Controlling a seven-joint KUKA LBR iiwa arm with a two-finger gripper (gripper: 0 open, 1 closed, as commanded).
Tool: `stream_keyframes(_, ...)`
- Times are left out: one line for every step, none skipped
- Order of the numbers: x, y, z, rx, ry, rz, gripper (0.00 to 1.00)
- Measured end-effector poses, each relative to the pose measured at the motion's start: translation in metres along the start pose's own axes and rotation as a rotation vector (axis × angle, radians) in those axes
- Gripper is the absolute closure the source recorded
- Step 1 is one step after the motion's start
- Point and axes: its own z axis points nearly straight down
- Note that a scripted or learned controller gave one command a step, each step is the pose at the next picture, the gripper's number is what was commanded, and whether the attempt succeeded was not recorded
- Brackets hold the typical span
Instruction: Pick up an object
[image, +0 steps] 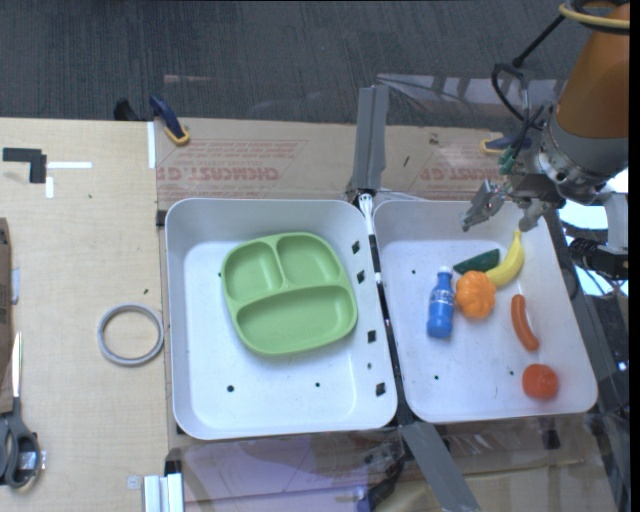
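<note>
Hovering: gripper (497, 203) spread, empty | above right bin (570, 400) | banana (509, 262) near

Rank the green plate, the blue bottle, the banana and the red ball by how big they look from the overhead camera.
1. Green plate, by far the largest.
2. Banana and blue bottle: they look about alike, so I won't rank them.
3. Red ball, smallest.

Cardboard sheet (250, 160) behind the bins: red print is showing upside down, too faint to read reliably. Nothing else is bearing legible text.
</note>
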Motion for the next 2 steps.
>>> stream_keyframes(-0.0207,0.0021,0.1567,0.000,0.001,0.003,0.00)
stream_keyframes(-0.0220,0.0024,0.1482,0.000,0.001,0.006,1.00)
